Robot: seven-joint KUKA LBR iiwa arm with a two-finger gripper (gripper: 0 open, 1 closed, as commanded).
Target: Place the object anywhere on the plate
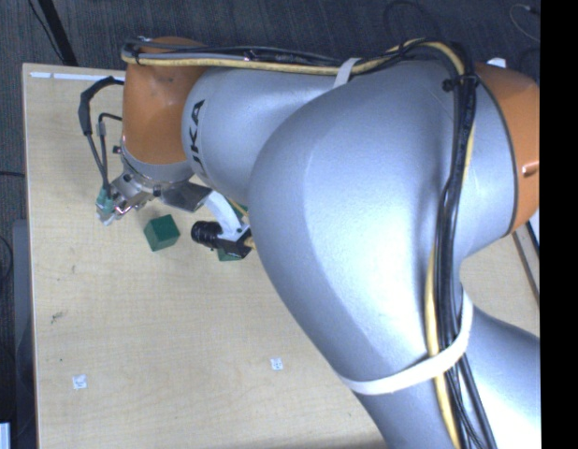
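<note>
Camera view, one item of note. Small dark-green cube (162, 233), material uncertain, possibly foam or painted wood: judged light, rigid and matt enough not to slip; best taken from above across two opposite flat faces. Location: flat on the pale wooden bench top (130, 344), upper-left area, standing free. Tool: two-finger gripper (114, 204) under the orange wrist band (158, 110), low over the board, just beside the cube toward the view's left. Grip state: cannot tell.

The block (161, 232) lies on the bench (130, 344) toward its left (the arm (364, 204) covers its right and rear).
</note>
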